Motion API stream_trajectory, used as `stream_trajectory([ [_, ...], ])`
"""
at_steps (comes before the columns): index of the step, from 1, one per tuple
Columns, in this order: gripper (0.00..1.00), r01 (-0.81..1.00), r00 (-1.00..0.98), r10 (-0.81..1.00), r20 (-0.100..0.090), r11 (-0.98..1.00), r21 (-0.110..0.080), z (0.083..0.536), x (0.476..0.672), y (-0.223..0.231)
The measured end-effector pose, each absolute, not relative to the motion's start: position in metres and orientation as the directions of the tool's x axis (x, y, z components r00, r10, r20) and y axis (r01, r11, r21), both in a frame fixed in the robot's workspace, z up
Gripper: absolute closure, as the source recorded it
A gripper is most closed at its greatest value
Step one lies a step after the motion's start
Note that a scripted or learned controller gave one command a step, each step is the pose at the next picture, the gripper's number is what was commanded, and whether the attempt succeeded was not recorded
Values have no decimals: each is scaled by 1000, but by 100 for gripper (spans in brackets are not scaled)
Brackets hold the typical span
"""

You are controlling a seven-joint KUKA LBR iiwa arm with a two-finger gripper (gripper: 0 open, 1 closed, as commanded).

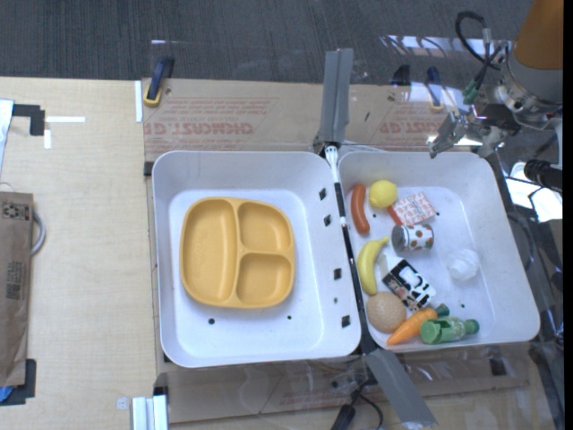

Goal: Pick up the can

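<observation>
Up at the far right corner of the right white bin [501,240], the grey metal two-finger gripper [445,139] is seen above the rim. Nothing is held or touched by it. Whether its jaws are apart or together cannot be told. Well apart from it, the small red and white can [413,236] is found lying on its side in the middle of that bin, between a yellow banana [368,266] and a red-checked packet [414,210].

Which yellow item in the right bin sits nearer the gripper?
The lemon, round, at the bin's far side toward the gripper; the curved banana lies farther down.
</observation>
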State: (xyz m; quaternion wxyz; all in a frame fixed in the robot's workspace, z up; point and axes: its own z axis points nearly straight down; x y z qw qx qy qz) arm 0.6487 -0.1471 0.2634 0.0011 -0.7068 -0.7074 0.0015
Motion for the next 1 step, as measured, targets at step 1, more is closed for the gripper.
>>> stream_trajectory([
  [1,0,999,42,999,-1,-42,-4,206,659,-81],
])
